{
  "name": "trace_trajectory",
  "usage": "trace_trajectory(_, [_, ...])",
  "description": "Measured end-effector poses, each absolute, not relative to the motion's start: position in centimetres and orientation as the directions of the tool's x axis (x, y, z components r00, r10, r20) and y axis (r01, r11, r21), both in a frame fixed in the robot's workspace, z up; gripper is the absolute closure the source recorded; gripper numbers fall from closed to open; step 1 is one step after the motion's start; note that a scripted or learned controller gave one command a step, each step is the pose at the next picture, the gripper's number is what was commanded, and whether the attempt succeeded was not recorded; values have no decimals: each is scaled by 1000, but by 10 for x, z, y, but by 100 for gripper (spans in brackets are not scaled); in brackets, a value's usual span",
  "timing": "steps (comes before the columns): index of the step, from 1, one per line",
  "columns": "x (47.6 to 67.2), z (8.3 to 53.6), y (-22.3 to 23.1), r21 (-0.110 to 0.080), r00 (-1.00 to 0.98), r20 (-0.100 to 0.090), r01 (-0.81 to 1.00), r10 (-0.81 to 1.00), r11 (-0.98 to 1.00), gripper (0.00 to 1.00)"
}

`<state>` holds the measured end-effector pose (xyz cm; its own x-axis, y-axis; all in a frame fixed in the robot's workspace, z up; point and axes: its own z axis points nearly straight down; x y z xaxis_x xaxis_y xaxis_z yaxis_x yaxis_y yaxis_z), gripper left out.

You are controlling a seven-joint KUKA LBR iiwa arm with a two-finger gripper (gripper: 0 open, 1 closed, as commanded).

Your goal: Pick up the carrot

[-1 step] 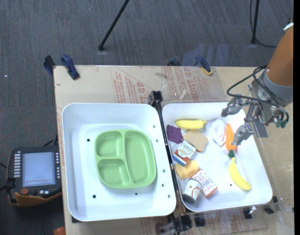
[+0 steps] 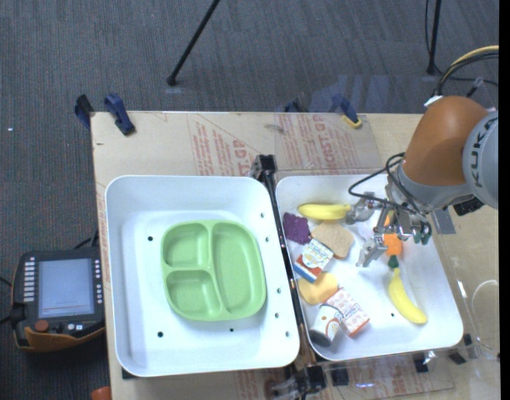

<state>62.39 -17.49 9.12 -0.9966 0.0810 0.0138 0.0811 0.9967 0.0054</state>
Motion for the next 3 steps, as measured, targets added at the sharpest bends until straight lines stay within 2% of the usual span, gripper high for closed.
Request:
trace_trajectory(1, [631, 111, -173, 3, -997, -7, 74, 74, 997, 100])
trace_trajectory(2, [627, 165, -198, -1, -993, -8, -117, -117, 993, 100])
trace_trajectory(3, [567, 85, -210, 5, -988, 3, -155, -155, 988, 100])
